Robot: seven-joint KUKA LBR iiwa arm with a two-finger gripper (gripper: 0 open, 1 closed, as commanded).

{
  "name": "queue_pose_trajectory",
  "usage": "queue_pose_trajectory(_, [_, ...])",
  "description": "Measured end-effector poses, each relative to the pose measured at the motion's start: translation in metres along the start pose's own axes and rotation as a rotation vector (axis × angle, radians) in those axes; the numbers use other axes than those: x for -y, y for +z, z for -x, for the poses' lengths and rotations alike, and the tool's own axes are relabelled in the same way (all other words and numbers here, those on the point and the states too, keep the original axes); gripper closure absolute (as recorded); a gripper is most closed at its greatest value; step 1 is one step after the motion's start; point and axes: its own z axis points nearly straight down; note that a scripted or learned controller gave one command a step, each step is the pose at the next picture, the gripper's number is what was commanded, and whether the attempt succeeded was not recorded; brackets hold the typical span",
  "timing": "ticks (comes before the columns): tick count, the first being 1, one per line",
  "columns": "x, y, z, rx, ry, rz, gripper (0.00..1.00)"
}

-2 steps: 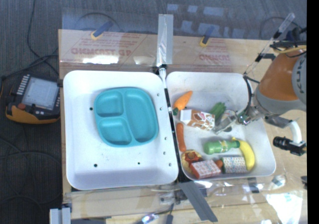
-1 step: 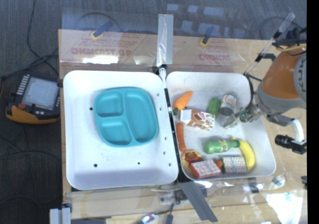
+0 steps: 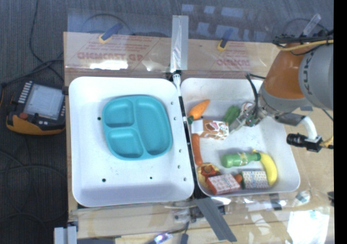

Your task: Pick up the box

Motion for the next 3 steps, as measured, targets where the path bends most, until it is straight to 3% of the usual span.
queue_pose_trajectory(1, [0.001, -0.002, -0.065, 0.000, -0.092, 0.007, 1.00])
queue_pose_trajectory(2, [0.026, -0.091, -0.139, -0.023, -0.082, -0.010, 1.00])
queue_pose_trajectory(3, [0.014, -0.091, -0.144, -0.024, -0.546, -0.004, 1.00])
